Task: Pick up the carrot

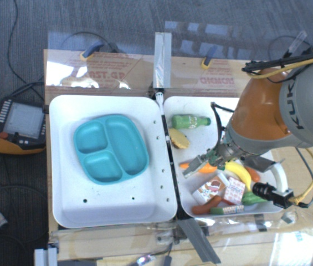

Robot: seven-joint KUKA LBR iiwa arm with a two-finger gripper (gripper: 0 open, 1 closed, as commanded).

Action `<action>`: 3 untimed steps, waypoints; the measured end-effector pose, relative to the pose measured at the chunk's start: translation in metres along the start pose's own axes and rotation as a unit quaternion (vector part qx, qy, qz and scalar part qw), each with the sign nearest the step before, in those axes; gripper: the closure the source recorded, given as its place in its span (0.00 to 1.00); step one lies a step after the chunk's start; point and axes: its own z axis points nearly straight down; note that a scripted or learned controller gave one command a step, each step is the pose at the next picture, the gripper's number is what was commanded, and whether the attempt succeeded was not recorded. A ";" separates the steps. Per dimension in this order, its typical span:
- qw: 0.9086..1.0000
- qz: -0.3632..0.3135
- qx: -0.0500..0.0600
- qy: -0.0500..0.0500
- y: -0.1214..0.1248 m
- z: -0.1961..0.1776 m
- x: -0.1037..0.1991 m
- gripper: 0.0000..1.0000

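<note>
The carrot [207,169] is a small orange piece lying in the middle of the right bin [200,105], left of a yellow banana [239,173]. My gripper [198,163] is down in this bin right over the carrot. Orange shows on both sides of the gripper's tip, with a small orange end poking out to the left. The middle of the carrot is hidden under the gripper. The grey arm with its orange band [261,115] comes in from the right above the bin.
Around the carrot are a green bottle [189,121], a tan bun-like toy [179,139], a red-and-white carton [211,189], a pink checked box [234,192], a red sausage [205,206] and a green vegetable [254,199]. The left bin [67,204] holds a teal divided plate [111,147].
</note>
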 end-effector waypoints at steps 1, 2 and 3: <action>1.000 0.025 -0.006 -0.003 -0.026 0.093 -0.051 0.00; 0.996 -0.094 -0.002 0.000 0.046 -0.001 -0.039 0.00; 1.000 0.010 -0.001 0.000 0.044 0.000 -0.047 0.00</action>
